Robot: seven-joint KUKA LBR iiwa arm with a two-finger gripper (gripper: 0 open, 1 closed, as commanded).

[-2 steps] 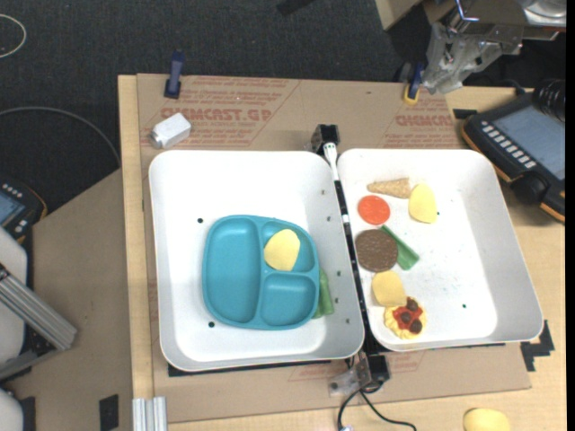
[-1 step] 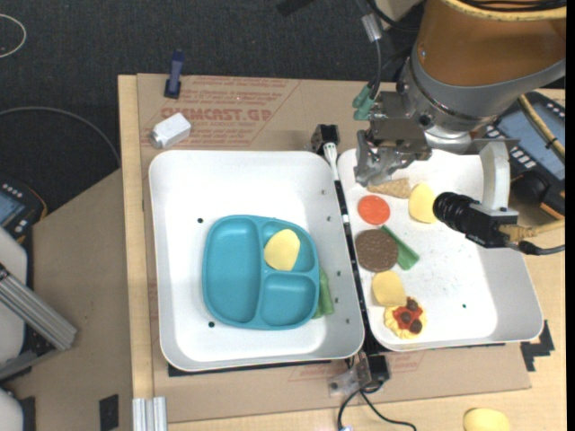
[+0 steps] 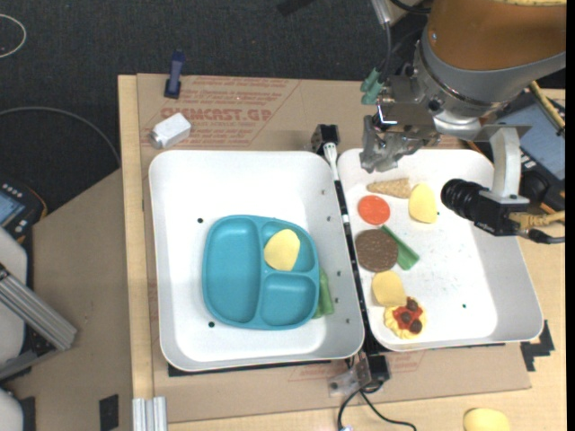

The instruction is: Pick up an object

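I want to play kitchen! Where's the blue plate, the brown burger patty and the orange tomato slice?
blue plate [image 3: 235, 272]: camera view, bare left compartment.
brown burger patty [image 3: 375, 250]: camera view, centre of its top.
orange tomato slice [image 3: 374, 209]: camera view, centre of its face.

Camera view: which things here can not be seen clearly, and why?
- Gripper: small and dark, so its opening is unclear.
- Green piece: mostly hidden behind the blue tray.
- Yellow item: cut off by the bottom edge.
- Arm: cut off by the top edge.

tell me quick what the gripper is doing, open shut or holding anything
Gripper: above the right bin's far left corner; open or shut cannot be told.
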